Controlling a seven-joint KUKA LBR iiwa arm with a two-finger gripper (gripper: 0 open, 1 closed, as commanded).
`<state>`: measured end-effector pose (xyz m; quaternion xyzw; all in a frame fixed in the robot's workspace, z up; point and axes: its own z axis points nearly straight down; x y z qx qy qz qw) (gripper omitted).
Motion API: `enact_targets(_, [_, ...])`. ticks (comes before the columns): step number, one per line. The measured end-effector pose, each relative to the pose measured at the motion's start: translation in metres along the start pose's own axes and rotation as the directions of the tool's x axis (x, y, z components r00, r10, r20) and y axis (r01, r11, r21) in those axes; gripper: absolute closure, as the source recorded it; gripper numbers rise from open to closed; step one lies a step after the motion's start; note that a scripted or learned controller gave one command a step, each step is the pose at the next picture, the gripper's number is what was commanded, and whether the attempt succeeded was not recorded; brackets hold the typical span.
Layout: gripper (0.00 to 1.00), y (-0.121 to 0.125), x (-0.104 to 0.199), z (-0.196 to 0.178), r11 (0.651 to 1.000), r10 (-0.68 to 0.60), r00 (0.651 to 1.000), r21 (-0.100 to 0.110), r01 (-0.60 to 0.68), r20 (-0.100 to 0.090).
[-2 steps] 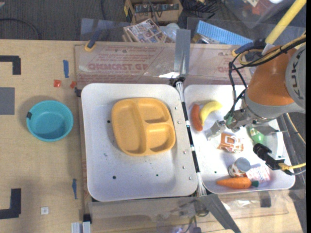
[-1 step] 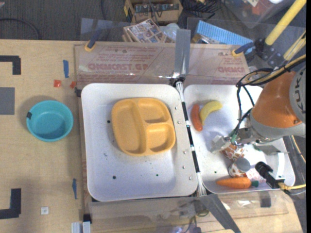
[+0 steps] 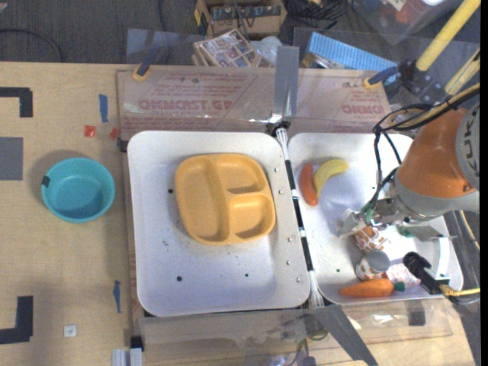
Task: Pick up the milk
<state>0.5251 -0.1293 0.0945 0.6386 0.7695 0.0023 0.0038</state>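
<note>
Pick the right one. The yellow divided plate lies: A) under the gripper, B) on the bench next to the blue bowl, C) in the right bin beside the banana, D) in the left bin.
D: the yellow divided plate lies inside the left bin, apart from the banana in the right bin and from the blue bowl out on the bench.

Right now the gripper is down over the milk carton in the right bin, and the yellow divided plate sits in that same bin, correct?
Not quite. The camera view shows the yellow divided plate in the left bin. The gripper is indeed over the milk carton in the right bin.
</note>
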Motion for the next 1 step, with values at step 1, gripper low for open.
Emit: enact_targets(1, [1.0,0.0018,0.04,-0.0872,1.0,-0.006,1.0,0.013,0.006,-0.004])
